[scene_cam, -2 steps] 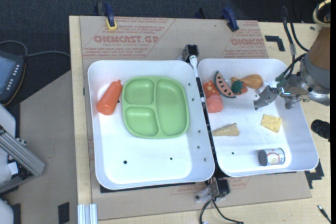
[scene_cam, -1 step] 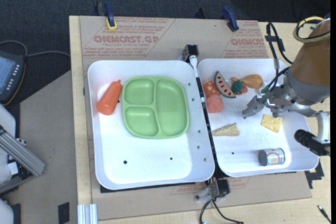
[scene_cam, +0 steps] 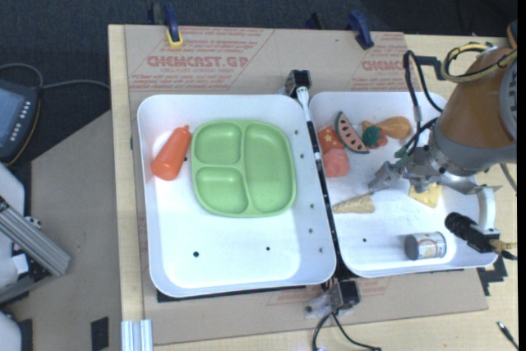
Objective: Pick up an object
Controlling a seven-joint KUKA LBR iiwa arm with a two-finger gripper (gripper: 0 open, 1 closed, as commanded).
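We see the hand (scene_cam: pixel 385 175) low in the right bin (scene_cam: pixel 362 255), fingers apart w/ nothing between them. A beige wedge (scene_cam: pixel 353 205) lies just below-left of it, a pink piece (scene_cam: pixel 335 163) to its left, a watermelon slice (scene_cam: pixel 354 134) up-left, and a small can (scene_cam: pixel 424 245) below-right.

The gripper (scene_cam: pixel 386 175) hangs low over the right bin (scene_cam: pixel 386 255). To its left, the pink piece (scene_cam: pixel 335 162) and the bin divider wall (scene_cam: pixel 316 177) block passage. Just below it lies the pale wedge (scene_cam: pixel 355 205). Above it, the watermelon slice (scene_cam: pixel 352 132), green item (scene_cam: pixel 373 136) and orange item (scene_cam: pixel 394 127) crowd the bin. Bare floor lies below-left of it. The small can (scene_cam: pixel 425 245) sits below-right, near the rim.
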